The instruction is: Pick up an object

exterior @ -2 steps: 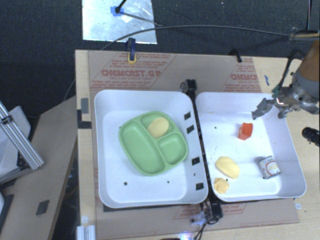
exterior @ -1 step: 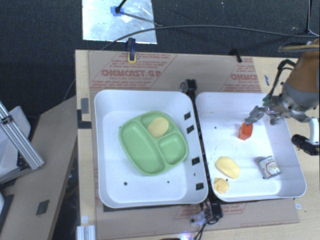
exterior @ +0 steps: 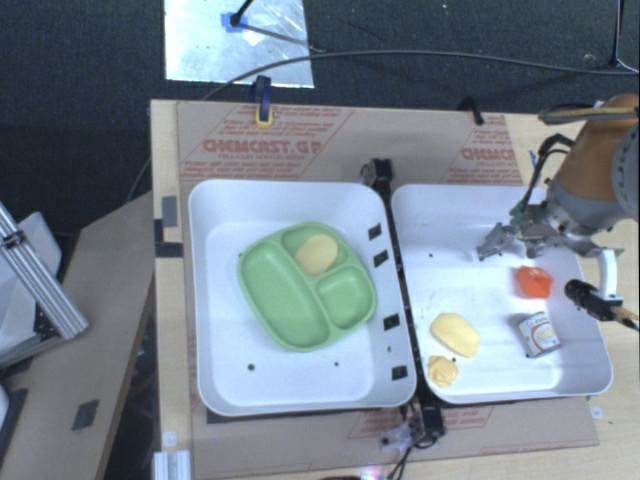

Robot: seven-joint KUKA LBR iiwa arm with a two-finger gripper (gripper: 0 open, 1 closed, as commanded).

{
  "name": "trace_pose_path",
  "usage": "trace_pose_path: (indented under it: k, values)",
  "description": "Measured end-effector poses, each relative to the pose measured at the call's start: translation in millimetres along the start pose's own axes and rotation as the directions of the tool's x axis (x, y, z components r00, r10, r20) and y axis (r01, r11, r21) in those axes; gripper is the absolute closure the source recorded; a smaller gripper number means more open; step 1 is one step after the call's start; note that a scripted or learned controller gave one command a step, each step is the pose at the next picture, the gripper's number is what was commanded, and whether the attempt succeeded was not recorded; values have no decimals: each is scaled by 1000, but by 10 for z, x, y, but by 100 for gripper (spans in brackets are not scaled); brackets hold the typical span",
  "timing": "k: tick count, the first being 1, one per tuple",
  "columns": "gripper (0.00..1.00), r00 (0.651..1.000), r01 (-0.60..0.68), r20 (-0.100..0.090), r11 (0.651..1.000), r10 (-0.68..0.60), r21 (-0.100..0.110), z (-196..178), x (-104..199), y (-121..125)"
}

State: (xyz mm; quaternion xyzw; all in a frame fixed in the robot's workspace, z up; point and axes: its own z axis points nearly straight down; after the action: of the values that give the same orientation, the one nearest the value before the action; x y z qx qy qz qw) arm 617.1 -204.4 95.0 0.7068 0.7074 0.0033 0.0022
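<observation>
I judge this the approach step — my gripper (exterior: 492,245) hangs spread wide and holding nothing over the right bin (exterior: 500,393), just left of the orange block (exterior: 533,282) — next it must shift right and descend.

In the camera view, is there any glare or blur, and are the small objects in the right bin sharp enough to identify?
Camera view: strong glare on the shiny sheet above the bench; both white bins are bright, with soft shadows along the left bin walls; the gripper looks slightly soft; the orange object and the small box are clear in outline, but the box's print is unreadable.
</observation>
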Motion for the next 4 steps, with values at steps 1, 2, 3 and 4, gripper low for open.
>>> trace_pose_path:
  k: [1,2,3,4]
  values:
    - [100,1000,1,3,1000,-1,2,-75,-4,-12]
    - [100,1000,3,2,1000,-3,5,-519,53,-26]
    - [100,1000,4,3,1000,-4,4,-945,74,7]
    - [100,1000,5,2,1000,-5,6,-1533,121,-24]
